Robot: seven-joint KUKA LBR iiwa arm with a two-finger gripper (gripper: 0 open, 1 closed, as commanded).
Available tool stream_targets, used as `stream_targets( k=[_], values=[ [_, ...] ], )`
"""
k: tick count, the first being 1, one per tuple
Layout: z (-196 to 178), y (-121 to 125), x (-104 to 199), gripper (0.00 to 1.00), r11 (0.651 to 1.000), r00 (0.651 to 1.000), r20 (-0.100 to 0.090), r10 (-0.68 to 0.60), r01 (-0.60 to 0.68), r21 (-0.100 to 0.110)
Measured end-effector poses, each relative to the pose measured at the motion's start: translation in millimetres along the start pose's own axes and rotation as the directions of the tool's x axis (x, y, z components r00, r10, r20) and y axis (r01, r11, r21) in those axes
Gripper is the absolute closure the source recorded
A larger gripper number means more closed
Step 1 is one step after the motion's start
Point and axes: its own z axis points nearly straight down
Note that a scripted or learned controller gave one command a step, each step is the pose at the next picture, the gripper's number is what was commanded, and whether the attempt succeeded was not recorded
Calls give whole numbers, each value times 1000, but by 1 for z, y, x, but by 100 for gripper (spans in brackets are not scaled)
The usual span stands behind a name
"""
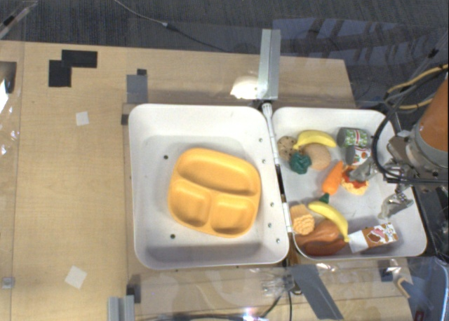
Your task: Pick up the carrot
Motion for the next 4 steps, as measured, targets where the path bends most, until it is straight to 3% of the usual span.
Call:
stream_targets(
  k=[1,2,3,4],
  values=[
    [90,25,-55,0,992,992,5,-127,127,3],
    [90,54,-81,0,995,995,4,-100,100,2],
    [90,65,-81,0,946,946,5,324,-324,2],
    [76,65,-85,100,948,948,14,318,-318,5]
  ],
)
